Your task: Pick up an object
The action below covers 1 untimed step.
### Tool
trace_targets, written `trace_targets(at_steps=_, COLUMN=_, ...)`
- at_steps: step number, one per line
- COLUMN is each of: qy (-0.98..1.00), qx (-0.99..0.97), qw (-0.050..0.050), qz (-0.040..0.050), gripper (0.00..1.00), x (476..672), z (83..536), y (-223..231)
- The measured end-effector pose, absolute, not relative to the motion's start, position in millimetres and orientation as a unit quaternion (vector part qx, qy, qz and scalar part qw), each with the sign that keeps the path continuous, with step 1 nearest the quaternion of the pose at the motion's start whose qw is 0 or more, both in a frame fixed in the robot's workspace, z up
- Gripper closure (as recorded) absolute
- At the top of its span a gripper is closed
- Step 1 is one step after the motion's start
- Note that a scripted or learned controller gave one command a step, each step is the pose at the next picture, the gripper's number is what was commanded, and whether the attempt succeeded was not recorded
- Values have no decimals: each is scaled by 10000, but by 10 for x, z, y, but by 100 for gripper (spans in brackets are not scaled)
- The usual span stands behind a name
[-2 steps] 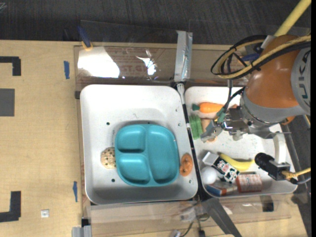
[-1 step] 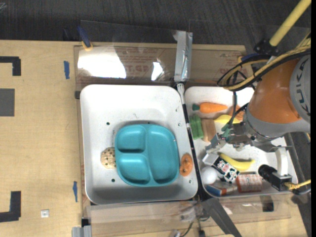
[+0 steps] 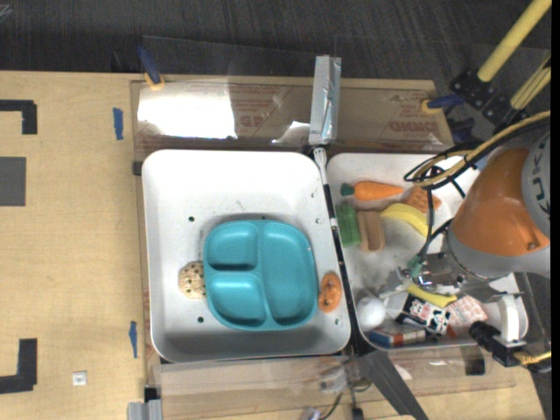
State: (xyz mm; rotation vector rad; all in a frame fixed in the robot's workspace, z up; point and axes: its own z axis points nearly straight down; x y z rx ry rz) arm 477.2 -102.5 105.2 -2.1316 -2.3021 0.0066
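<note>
My gripper (image 3: 420, 280) is down inside the right bin (image 3: 385, 166), under the arm's orange band (image 3: 500, 210). It hovers over a clutter of small things: a white ball (image 3: 371, 311), a black and white packet (image 3: 426, 314) and a red-tipped marker (image 3: 404, 339). Farther back in that bin lie a carrot (image 3: 378, 191), a yellow banana (image 3: 409, 218), a green piece (image 3: 348, 224) and a wooden block (image 3: 373, 231). The arm hides the bin's right part.
The left bin (image 3: 175, 182) holds a teal divided plate (image 3: 260, 272), a speckled cookie (image 3: 191, 279) at the plate's left and an orange fruit (image 3: 329, 292) at its right. A metal divider post (image 3: 325, 103) stands behind the bins. Cables (image 3: 455, 160) hang near the arm.
</note>
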Motion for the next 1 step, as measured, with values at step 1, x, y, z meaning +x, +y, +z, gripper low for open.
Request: trace_targets(at_steps=1, qy=-7187, qx=-6953, qw=-28, qz=-18, gripper=0, x=5712, z=873, y=-983)
